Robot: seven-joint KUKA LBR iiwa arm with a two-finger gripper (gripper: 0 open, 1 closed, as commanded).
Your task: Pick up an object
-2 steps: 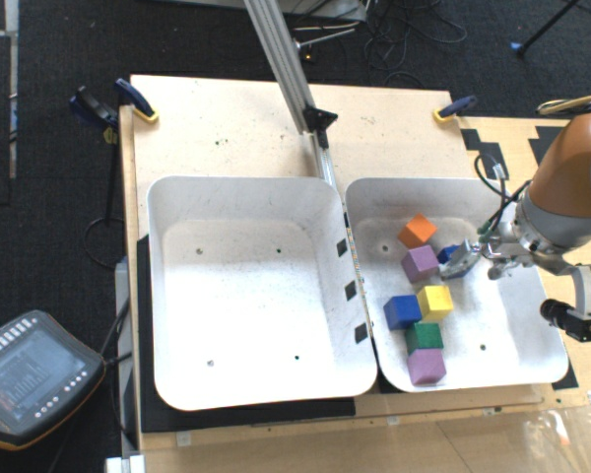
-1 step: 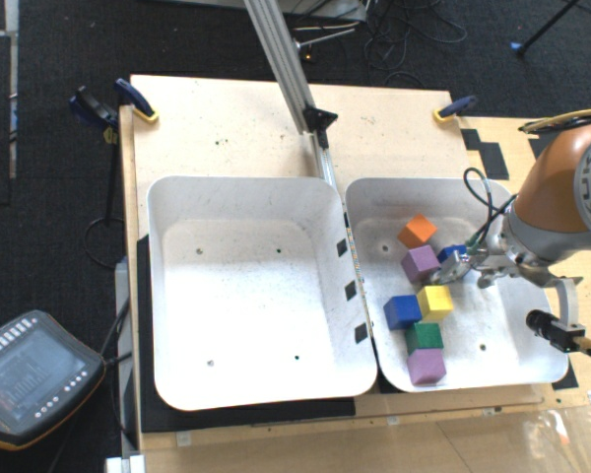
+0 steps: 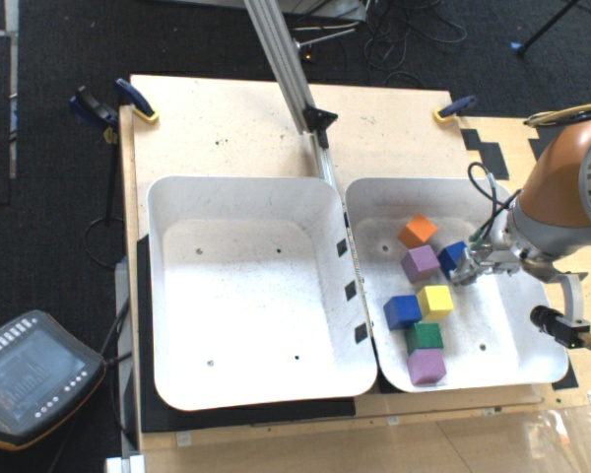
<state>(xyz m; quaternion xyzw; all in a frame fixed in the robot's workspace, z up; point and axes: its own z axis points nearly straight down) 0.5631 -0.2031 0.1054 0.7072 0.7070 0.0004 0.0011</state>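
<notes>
So the right bin (image 3: 532, 363) has 7 little blocks clustered in its left-center part: an orange block (image 3: 419, 231) up top, a purple block (image 3: 421, 262) just below it, a dark blue block (image 3: 452, 256) right beside that one, then a yellow block (image 3: 436, 301), a blue block (image 3: 402, 311), a green block (image 3: 425, 336) and another purple block at the bottom (image 3: 426, 366). My guess is they're foam or light wood cubes, so light, stiff enough, flat sided, not fragile, and probably not slippery. Best bet is squeezing 2 opposite flat faces, but several sit touching their neighbours, so there isn't much room to slip a finger in. The orange one looks the most free. The gripper (image 3: 465, 270) is low in the right-center of the frame, right at the dark blue block and near the yellow one. Honestly can't tell how it's set or whether it has anything. The left bin (image 3: 167, 264) isn't involved.
</notes>
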